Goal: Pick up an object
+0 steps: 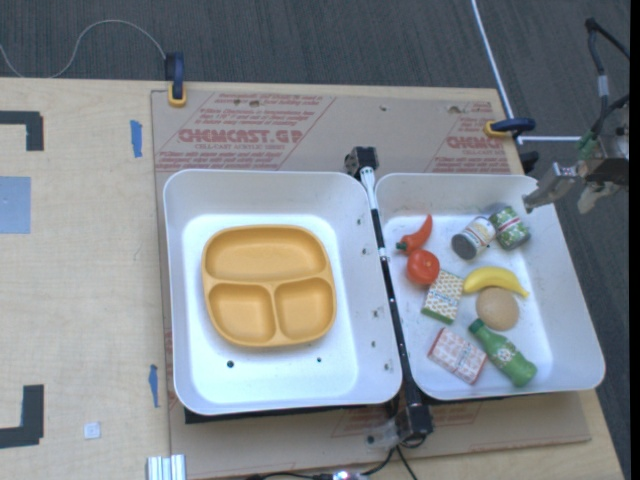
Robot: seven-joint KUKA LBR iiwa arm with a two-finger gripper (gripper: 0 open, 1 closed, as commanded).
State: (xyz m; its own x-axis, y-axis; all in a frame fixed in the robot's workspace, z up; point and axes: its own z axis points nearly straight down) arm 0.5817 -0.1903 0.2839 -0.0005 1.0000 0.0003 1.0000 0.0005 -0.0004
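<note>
I see the pickable objects all in the right bin (585, 353): a red chili (421, 232) and tomato (423, 265) near its left wall, two cans (474, 238) toward the far right corner, a banana (495, 281), a bun (497, 310), a green bottle (503, 355) and two small boxes (458, 354) toward the near edge. My claw (562, 184) hovers at the bin's far right corner, holding nothing; I cannot tell its state. The left bin (190, 203) carries a yellow divided plate (268, 284).
</note>
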